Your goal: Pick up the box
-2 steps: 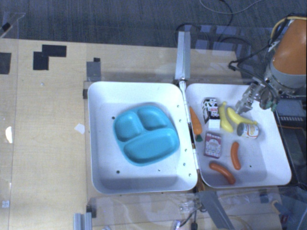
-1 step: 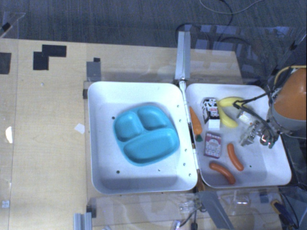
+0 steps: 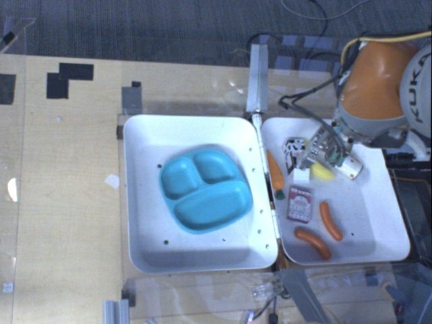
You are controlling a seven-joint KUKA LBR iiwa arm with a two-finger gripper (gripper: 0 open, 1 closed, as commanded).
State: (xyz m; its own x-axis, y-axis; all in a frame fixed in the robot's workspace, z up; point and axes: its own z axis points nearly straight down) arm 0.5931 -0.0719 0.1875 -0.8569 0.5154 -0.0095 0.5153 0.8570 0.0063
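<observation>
The box (image 3: 300, 203) is a small reddish-pink carton lying flat in the right bin (image 3: 378, 241), near its middle. My gripper (image 3: 317, 155) hangs over the upper part of that bin, above and slightly right of the box and apart from it. Its fingers point down-left toward a black-and-white patterned item (image 3: 293, 148). Nothing is visibly held between them. The orange-banded wrist (image 3: 378, 79) fills the upper right.
In the right bin lie a carrot (image 3: 275, 171) along the left wall, a yellow piece (image 3: 322, 173) under the gripper, and two sausages (image 3: 330, 221) (image 3: 312, 242) at the front. The left bin (image 3: 145, 248) holds a blue divided plate (image 3: 204, 188).
</observation>
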